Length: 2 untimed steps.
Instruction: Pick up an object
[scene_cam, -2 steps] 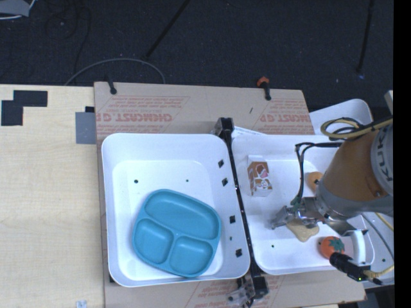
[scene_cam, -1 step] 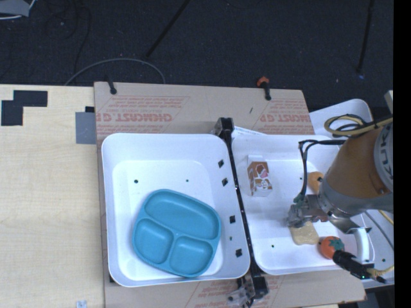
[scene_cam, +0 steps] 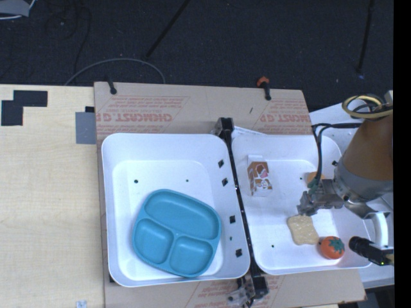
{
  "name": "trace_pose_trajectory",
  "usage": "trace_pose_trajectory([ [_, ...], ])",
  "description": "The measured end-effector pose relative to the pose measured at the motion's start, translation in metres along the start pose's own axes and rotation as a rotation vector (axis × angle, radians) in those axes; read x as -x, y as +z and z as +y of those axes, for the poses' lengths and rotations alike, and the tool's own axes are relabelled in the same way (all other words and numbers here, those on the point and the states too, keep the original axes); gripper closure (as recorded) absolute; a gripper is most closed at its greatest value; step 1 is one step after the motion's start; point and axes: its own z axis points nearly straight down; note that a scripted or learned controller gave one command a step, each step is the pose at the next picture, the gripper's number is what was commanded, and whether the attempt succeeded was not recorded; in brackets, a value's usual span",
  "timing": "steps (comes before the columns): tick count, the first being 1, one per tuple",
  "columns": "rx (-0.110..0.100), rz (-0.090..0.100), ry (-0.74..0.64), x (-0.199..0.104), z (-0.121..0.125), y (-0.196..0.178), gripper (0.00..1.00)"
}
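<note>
The likeliest target is the tan slab [scene_cam: 302, 229], a flat, bread-like piece lying on the floor of the right bin [scene_cam: 282, 262], toward its front edge and right of centre. Its long axis runs roughly from the bin's back toward its front, tilted a little to the right at the front end. The gripper [scene_cam: 311, 203] hangs just behind the slab's back end, so the slab lies directly frontward of the fingertips and almost under them; its back corner looks to be touching or nearly touching the dark finger ends. Whether the jaws are spread or closed cannot be told, since they read as one dark cluster, and nothing is seen between them, so I would not call anything held.

Just right of the slab, near the bin's front right corner, sits an orange ball [scene_cam: 331, 247] with a green top, close beside the slab but apart from it. A small carton [scene_cam: 259, 176] stands toward the back left of the same bin, near the divider, well apart from the gripper. The arm [scene_cam: 371, 159] comes in over the bin's right wall.

In the left bin [scene_cam: 122, 153] a blue tray [scene_cam: 176, 232] with three compartments lies toward the front, well apart from the gripper.

My judgement: a short shift toward the front edge, jaws set across the slab's narrow width, is what a grasp calls for; the slab's flatness makes a slip likely.
</note>
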Motion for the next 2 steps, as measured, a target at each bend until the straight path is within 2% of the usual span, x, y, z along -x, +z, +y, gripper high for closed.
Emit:
trace_pose_trajectory([
  [1,0.000,0.000,0.000,0.001,0.001,-0.053,1.00],
  [2,-0.006,0.004,-0.004,-0.047,0.012,-0.045,1.00],
])
